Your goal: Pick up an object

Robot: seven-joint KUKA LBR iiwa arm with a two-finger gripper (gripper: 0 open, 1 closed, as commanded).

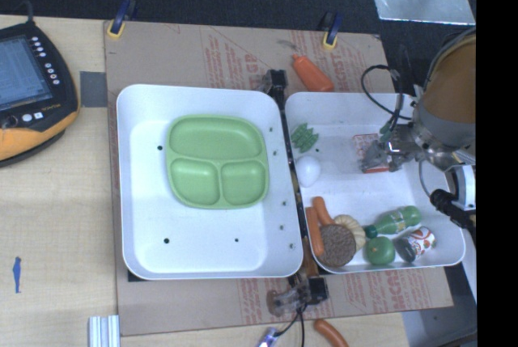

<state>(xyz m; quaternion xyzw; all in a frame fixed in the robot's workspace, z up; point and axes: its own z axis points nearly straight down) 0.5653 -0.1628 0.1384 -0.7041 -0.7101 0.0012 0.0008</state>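
The metal tool (380,160), grip unclear, hangs over the smooth white right bin (356,107).

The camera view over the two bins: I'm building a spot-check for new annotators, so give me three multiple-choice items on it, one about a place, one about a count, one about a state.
1. Where does the green divided plate lie?
A. left bin
B. right bin
C. on the cardboard

2. How many compartments does the plate have?
A. two
B. three
C. four

3. Where is the gripper?
A. low over the right bin, apart from the white ball
B. over the left bin
C. clamped on the white ball

Answers: 1 A, the plate sits mid left bin. 2 B, one wide section above two small ones. 3 A, it hangs by that bin's upper right part, with bare floor between it and the ball.
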